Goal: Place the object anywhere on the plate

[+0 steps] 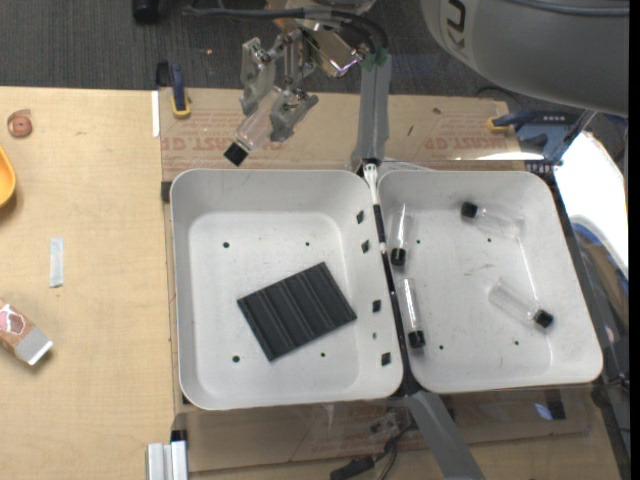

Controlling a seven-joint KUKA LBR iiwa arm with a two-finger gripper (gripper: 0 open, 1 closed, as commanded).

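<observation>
Nearest the camera, the dark ribbed rectangular plate (297,310) is seen bare in the left white bin (190,268), while a clear plastic tube with a black cap (252,138) is pinched in the gripper (276,108) above the bin's far rim, so lowering and release are judged outstanding.

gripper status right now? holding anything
gripper: shut on a clear tube with a black cap, held up behind the left bin, not yet over the dark plate.
</observation>
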